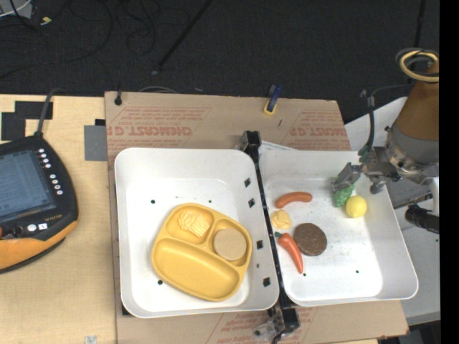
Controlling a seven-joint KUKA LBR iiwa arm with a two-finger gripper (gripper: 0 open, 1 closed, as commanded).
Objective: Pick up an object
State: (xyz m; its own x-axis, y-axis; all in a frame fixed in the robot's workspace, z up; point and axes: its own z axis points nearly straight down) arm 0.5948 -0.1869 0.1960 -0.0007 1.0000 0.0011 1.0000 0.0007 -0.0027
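- I have the hand (358, 177) low over the far right corner of the right bin (373, 282), its fingers spread, pinching nothing.
- A green piece (343, 196) sits just beneath it, with a yellow ball (356, 206) touching that piece on the near side.
- I judge this the approach step: next I must descend squarely over one item, then squeeze.

Handheld control tablet (32, 199) left of bins, blue-yellow clamp (272, 100) on cardboard (186, 124)
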